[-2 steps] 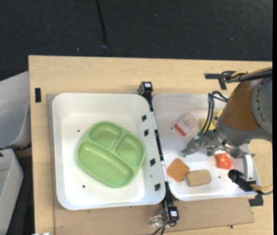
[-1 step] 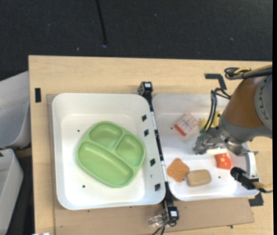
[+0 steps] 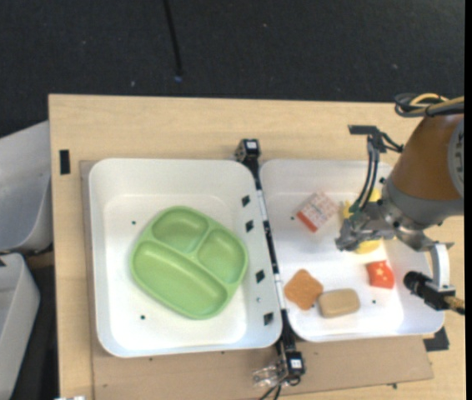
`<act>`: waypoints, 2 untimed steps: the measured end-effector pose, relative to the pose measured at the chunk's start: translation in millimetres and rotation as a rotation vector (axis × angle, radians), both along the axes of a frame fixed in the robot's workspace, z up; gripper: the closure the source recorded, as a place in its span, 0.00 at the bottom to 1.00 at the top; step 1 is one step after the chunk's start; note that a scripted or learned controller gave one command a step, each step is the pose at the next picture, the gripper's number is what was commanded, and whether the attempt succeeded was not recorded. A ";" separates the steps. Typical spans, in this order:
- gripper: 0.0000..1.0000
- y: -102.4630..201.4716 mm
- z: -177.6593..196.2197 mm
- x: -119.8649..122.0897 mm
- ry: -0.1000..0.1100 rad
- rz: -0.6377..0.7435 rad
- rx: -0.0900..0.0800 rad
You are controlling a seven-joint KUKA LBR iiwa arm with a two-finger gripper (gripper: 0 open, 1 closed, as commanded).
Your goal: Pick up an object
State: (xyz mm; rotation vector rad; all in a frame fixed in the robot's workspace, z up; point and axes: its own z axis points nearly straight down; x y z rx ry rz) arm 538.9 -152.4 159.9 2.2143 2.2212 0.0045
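Gripper (image 3: 354, 238) low in right bin (image 3: 303, 182), over yellow object (image 3: 371, 243); whether it grips, cannot tell. Nothing seen lifted, pick judged not done. Red block (image 3: 379, 274) just beside, toward near rim; tan piece (image 3: 338, 303) and brown piece (image 3: 303, 289) beyond that; wrapped packet (image 3: 316, 212) near, toward divider

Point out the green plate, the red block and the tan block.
green plate (image 3: 188, 261): camera view, on its large lower compartment.
red block (image 3: 379, 274): camera view, on its top face.
tan block (image 3: 338, 303): camera view, middle of its top.
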 end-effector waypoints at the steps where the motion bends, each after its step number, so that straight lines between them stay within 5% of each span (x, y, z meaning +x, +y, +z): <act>1: 1.00 -1.6 54.3 2.0 -0.002 0.000 -0.001; 2: 1.00 43.7 53.2 -6.2 0.005 0.003 0.002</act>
